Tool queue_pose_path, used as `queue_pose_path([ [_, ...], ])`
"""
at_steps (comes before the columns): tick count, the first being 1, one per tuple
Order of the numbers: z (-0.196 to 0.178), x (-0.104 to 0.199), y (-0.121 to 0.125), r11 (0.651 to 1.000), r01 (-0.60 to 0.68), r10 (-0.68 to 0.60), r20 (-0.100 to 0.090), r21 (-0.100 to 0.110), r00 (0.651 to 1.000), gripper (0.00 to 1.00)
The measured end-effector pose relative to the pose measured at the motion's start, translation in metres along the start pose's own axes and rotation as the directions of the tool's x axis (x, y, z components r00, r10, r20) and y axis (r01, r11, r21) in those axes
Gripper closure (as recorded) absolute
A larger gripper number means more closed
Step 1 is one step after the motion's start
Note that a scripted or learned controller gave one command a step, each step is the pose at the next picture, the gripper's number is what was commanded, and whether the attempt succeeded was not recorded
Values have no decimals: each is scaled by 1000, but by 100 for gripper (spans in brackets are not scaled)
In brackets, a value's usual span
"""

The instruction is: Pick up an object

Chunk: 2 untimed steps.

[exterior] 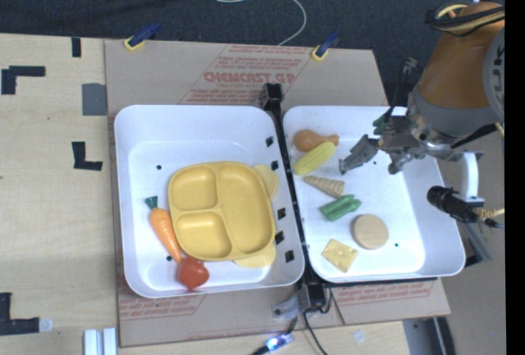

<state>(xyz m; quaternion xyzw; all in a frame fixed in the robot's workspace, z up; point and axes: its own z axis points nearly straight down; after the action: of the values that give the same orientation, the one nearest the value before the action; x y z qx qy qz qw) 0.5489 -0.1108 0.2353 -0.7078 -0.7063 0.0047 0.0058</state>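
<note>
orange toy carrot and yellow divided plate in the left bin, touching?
Touching. The camera view shows the orange toy carrot lying along the yellow divided plate's lower left rim, no white bin floor between them.

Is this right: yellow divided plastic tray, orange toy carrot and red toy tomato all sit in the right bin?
Not quite. The yellow divided plastic tray, orange toy carrot and red toy tomato all sit in the left white bin, not the right, as the camera view shows. The right white bin holds the other toy foods.
</note>
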Motion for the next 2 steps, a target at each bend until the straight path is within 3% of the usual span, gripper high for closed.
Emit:
queue_pose_path([
  [1,-7,0,2,1000,3,-3,1,-12,1000,0],
  [2,39,-2,-4,1000,3,-3,1,-9,1000,0],
])
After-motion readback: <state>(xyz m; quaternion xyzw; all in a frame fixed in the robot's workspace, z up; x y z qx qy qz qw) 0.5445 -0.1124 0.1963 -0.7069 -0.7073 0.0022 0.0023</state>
